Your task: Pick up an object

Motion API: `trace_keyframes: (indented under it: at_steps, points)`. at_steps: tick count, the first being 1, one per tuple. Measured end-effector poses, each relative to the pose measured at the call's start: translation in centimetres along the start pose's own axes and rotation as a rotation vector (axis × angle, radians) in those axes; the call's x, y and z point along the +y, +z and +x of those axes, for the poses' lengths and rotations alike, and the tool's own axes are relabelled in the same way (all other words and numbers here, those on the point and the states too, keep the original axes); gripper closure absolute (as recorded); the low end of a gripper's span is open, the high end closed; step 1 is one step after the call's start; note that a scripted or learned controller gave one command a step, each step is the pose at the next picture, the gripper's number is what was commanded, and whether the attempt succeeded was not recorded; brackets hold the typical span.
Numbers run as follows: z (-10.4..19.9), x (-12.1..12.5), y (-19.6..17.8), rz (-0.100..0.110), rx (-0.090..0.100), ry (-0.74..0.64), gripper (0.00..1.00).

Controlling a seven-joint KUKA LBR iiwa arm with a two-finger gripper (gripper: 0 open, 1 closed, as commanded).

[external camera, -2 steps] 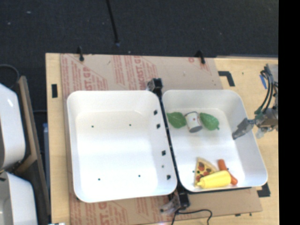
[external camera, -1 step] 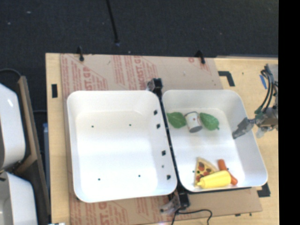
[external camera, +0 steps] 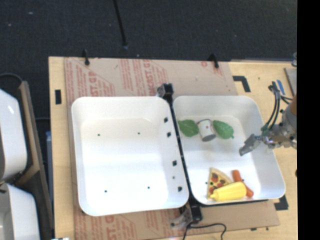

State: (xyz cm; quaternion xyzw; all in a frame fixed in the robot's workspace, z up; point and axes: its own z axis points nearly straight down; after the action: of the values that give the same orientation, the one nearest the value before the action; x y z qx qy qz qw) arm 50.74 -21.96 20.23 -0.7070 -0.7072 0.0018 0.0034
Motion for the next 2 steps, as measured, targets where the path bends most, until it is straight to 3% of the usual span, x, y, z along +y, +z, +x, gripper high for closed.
trace_keyframes:
  at_steps: [2]
  points:
    - [-0.2, -0.3, 10.0, 0.001, 0.001, 0.001, 0.00]
